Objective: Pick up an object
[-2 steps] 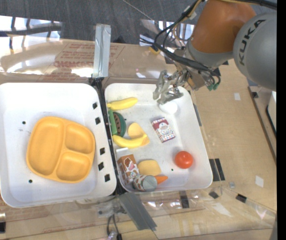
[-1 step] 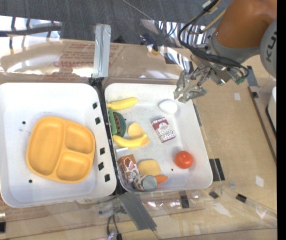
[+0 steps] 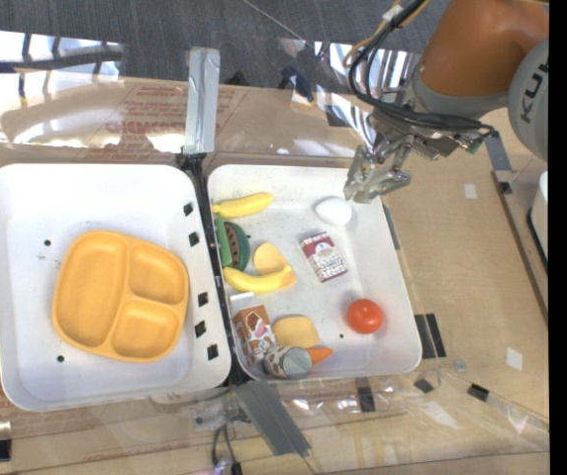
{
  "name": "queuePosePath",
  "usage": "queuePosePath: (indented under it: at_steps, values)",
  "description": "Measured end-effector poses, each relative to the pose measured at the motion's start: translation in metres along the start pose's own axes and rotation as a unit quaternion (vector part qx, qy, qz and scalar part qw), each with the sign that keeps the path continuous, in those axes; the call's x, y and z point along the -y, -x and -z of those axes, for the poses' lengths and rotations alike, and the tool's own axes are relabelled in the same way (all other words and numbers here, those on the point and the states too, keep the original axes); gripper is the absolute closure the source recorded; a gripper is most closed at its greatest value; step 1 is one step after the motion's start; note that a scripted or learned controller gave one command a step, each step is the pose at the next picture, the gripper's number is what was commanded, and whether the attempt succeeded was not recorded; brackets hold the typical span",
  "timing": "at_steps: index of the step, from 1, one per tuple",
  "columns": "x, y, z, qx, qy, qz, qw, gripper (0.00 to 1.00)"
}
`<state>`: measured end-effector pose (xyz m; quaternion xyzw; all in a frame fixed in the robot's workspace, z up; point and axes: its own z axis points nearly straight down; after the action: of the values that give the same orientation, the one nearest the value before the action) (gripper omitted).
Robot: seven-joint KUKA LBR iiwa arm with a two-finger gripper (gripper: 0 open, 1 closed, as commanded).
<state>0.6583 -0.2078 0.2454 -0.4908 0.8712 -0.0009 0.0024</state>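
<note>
My gripper (image 3: 374, 182) hangs over the far right corner of the right bin (image 3: 402, 295), open, with nothing between its fingers. Just left of it and a little nearer lies a small white round object (image 3: 332, 210). Further objects lie in this bin: a banana (image 3: 243, 205) at the far left, a red-and-white carton (image 3: 324, 257) in the middle, a red tomato (image 3: 365, 315) at the near right, and a second banana (image 3: 260, 281) beside a green item (image 3: 234, 245).
Near the right bin's front edge sit a brown box (image 3: 253, 330), a yellow lump (image 3: 296, 330), an orange carrot piece (image 3: 320, 354) and a grey can (image 3: 291, 362). The left bin (image 3: 16, 216) holds a yellow divided plate (image 3: 122, 293).
</note>
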Motion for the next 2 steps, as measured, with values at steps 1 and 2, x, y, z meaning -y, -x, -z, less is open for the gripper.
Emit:
queuePosePath:
  at_steps: [1, 2]
  values:
    - [0.0001, 0.0004, -0.0015, 0.0, -0.001, 0.11, 0.994, 1.0]
    - [0.0001, 0.0003, 0.0023, 0.0, -0.001, 0.265, 0.9643, 1.0]
